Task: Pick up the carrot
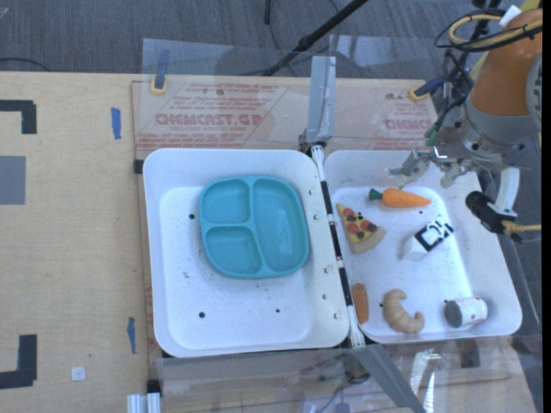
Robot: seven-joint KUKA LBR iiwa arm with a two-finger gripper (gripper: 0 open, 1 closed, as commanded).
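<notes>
Camera view looks down on a pale wooden bench point(69, 231) bearing two shallow white bins, both of smooth plastic with rounded corners. The left bin point(172, 317) carries a turquoise divided plate point(255, 227), glossy, split into three compartments and lying flat near its middle. The right bin point(482, 274) holds several smaller things spread apart. Above that bin's far right corner hangs the arm point(504, 67), grey with an orange band, and below it the gripper point(428, 167), over the far edge of the right bin. Whether its jaws stand apart or together cannot be told here, as they are small and blurred against the bin.

In the right bin, a tan croissant point(404, 310), curved and matte, lies near the front wall. A white cylinder with a dark end point(465, 311) lies on its side at the front right. A wedge of toy pizza point(359, 227) sits by the left wall, a black-and-white block point(432, 234) near the middle, and a small reddish sausage point(360, 302) along the left wall.

The carrot point(402, 199) lies flat in the far part of the right bin, just below the gripper: orange, tapered, smooth, its green top pointing left. Nothing rests on it or touches it.
</notes>
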